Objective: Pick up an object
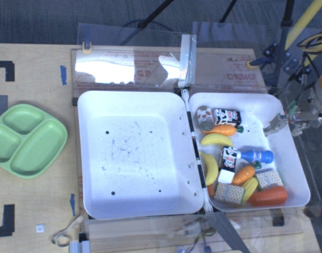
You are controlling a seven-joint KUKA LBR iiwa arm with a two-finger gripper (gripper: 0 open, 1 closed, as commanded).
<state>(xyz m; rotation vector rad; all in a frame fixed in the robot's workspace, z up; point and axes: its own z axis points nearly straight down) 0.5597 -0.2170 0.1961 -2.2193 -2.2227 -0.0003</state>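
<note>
Gripper [273, 123], its grasp impossible to judge, hovers at the shallow white right-hand bin's [301, 165] edge, the toy-food pile including a yellow plastic banana [217, 139] apparently untouched.

Two bins side by side on the counter [34, 204], left bin [132, 152], right bin [287, 141] holding bananas [218, 139], bottle [253, 156], can [205, 118], divided plate [27, 139] far left

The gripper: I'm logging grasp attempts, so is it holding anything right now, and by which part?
Nothing is held. The gripper sits at the right bin's right rim, above the toys, with no object between its fingers.
</note>
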